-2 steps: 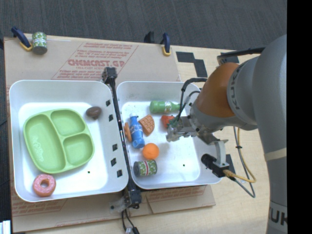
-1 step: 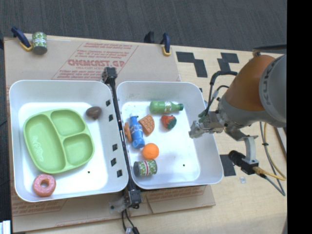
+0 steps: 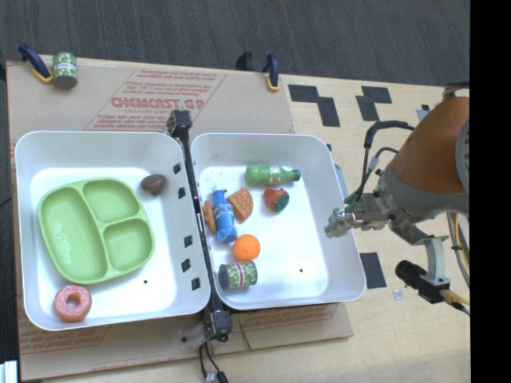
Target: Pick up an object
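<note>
Nearest the camera, at the front of the left bin [image 3: 104,313], a pink doughnut [image 3: 73,302] lies in the corner, and a green divided plate [image 3: 96,230] sits just behind it. Across the divider, at the front of the right bin [image 3: 349,271], a small green can [image 3: 238,274] lies on its side with an orange ball [image 3: 247,247] just beyond it.

Further back in the right bin, a blue bottle [image 3: 224,216] lies beside a slim orange piece [image 3: 209,214], next to an orange-brown wedge [image 3: 241,203] and a red, strawberry-like toy [image 3: 276,199]. A green bottle [image 3: 271,175] lies on its side at the rear of that cluster. A brown lump [image 3: 153,184] sits in the left bin near the divider.

The gripper [image 3: 342,222] hangs at the right bin's right-hand rim, over the edge rather than over the toys, and well apart from all of them. I cannot tell whether it is open or closed, since it is small and grey against the wall. Nothing is visibly carried in it.

By my reading, the task is hardly begun. Every candidate object rests on a bin floor, none is lifted, and the arm is not yet above any of them. What remains is choosing a target, moving in over it, descending, closing and raising. The strawberry-like toy and the green bottle lie closest to the arm's side. Beyond the bins, the tabletop [image 3: 375,349] carries a cardboard sheet [image 3: 160,94].
</note>
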`<move>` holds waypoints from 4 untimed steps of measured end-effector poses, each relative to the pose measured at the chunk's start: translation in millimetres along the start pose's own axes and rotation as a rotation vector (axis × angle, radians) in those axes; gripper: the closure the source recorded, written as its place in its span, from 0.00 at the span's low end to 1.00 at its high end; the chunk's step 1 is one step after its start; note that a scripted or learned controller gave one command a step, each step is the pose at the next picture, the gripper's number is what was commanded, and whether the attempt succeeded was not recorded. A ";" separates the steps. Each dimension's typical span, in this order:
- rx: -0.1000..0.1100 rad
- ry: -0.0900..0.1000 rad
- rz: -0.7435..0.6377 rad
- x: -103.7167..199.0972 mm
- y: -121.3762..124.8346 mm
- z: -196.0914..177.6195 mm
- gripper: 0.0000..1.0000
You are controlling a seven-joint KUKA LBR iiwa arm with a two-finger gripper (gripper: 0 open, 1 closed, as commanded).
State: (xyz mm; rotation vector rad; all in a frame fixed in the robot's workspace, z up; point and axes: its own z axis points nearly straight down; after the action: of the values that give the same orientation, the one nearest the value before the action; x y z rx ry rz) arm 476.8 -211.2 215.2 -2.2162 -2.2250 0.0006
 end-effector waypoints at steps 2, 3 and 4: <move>0.001 -0.001 -0.002 0.3 -0.2 -18.9 1.00; -0.001 -0.001 -0.002 0.0 20.8 -34.4 1.00; 0.001 -0.001 -0.002 0.2 3.7 -16.8 1.00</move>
State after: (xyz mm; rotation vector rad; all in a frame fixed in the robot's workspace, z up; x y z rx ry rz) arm 480.5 -211.0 232.0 -2.2136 -2.2279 0.0025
